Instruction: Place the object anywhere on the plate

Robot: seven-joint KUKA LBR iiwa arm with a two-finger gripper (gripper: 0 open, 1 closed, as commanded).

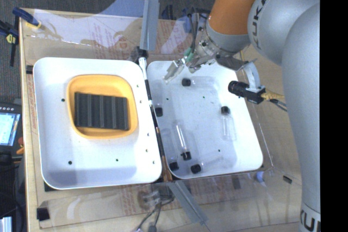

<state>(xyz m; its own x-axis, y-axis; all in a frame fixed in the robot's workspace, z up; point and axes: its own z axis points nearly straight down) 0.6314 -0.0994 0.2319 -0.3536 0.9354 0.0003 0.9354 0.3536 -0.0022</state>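
Note:
A yellow plate [99,83] with a dark ridged centre lies in the left white bin [54,165]. In the right white bin [247,155] lie clear tubes with black caps: one [181,141] near the middle left, one [225,122] towards the right. A small black piece [186,82] sits near that bin's far edge. My gripper [176,69] hangs over the far left corner of the right bin, just above and left of the small black piece. Nothing shows in its grasp.
More small black pieces lie at the right bin's left wall [158,111] and near its front edge [195,169]. A grey bar [148,22] stands behind the bins. The arm's grey body [293,62] covers the right side.

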